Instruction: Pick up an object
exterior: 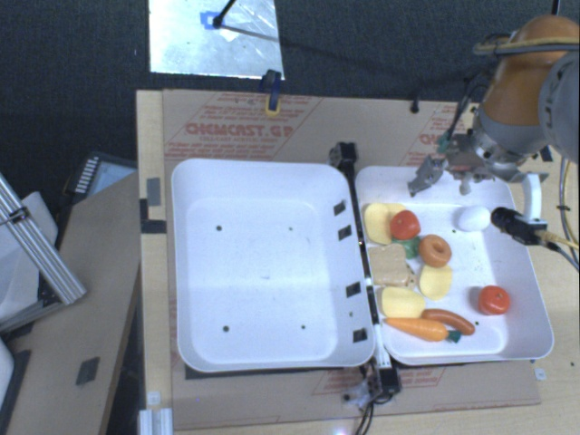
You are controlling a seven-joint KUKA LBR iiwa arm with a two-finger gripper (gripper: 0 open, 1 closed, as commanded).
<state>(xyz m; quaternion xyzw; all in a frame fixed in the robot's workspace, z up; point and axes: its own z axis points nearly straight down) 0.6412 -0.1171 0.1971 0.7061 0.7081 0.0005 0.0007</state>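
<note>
The right bin point(526, 333) holds several toy foods. Among them are a red tomato point(405, 224) on a yellow piece point(378, 222), an orange donut point(435, 250), a white egg point(472, 217), a second tomato point(493, 299), a sausage point(447, 319) and a carrot point(419, 329). My gripper point(443, 182) hangs over the far edge of that bin, above and behind the foods. It is open, with nothing between its fingers. The tomato and the egg lie just in front of it.
The left bin point(263, 261) sits beside the right one, with black clips point(344, 234) along the shared wall. A bread slice point(391, 265) and two more yellow pieces point(436, 282) point(402, 303) crowd the right bin's left half. A black fitting point(512, 224) on the arm overhangs its right side.
</note>
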